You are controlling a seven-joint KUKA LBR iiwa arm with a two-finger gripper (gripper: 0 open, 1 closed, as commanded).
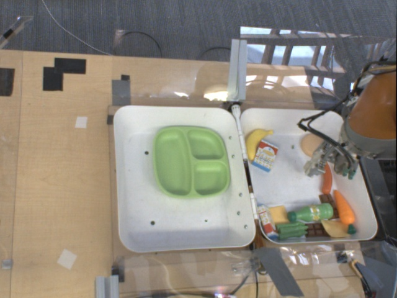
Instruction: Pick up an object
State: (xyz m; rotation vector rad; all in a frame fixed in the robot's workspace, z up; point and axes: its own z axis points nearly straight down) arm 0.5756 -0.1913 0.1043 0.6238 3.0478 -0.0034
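Lying: slim orange carrot (344, 208) (green-tipped)

Toy foods in the right bin (291, 126): banana (256, 138), carton (265, 155), green bottle (310, 214), carrot (344, 207)

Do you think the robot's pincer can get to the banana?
Probably yes. The banana lies uncovered in the right bin, only a small carton leaning on it, with open bin floor between it and the pincer.
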